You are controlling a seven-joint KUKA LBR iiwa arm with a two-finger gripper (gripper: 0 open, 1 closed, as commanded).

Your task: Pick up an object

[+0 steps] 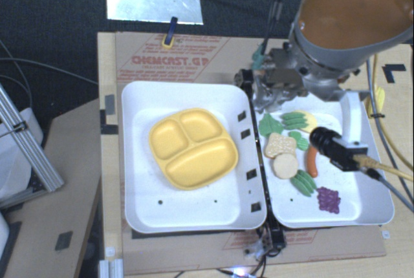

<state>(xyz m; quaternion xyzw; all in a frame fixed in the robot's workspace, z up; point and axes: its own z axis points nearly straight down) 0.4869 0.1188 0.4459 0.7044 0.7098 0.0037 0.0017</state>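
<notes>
A: Where is the food sitting?
B: The bread (280, 145), carrot (312, 161) and grapes (328, 200) are lying in the right bin (369, 205). The yellow tray (193, 147) is resting in the left bin (136, 160).
A: Is the gripper (264, 99) grabbing anything?
B: It is hanging over the right bin's top left corner. I cannot tell.

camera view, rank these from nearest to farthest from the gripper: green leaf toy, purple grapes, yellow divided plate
1. The green leaf toy, at the top left of the right bin, lies just below the gripper.
2. The yellow divided plate, in the middle of the left bin, is farther off to the left.
3. The purple grapes, near the right bin's front corner, are farthest, though not by much.
</notes>
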